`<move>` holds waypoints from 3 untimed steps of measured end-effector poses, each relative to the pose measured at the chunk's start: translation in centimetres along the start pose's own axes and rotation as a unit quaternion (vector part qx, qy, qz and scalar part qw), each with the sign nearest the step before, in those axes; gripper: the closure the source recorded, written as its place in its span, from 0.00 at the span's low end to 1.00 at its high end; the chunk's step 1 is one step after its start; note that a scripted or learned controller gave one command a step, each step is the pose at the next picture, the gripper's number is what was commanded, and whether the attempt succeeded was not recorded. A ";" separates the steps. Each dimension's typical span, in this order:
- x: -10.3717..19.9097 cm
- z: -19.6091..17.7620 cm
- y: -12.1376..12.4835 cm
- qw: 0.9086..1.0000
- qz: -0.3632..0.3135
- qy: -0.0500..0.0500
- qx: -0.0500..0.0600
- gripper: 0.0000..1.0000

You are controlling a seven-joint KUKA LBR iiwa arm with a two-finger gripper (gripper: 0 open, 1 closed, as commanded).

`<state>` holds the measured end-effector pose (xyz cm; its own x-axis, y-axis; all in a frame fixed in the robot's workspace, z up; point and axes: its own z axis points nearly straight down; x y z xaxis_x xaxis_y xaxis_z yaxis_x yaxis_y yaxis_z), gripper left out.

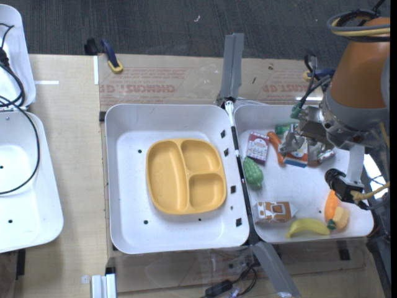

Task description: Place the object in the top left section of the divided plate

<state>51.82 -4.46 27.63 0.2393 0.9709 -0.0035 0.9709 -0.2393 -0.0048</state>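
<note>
White bins (124, 166), divided plate (186, 176), hand (302, 146) apart

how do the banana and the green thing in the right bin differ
The banana is yellow, long and curved; the green thing is green, short and lumpy. The banana lies along the bin's near edge, close to the small carton; the green thing sits against the left wall, just below the red-and-white box. The banana lies crosswise, the green thing lengthwise. Both rest loose on the bin floor, apart from the gripper.

two white bins (118, 166), one divided plate (186, 175) — one banana (308, 228)
</note>
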 end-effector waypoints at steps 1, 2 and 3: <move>2.8 4.8 6.8 1.000 0.017 0.000 0.000 1.00; 11.0 6.8 1.9 1.000 -0.021 0.000 0.000 1.00; 11.0 6.8 1.9 1.000 -0.021 0.000 0.000 0.00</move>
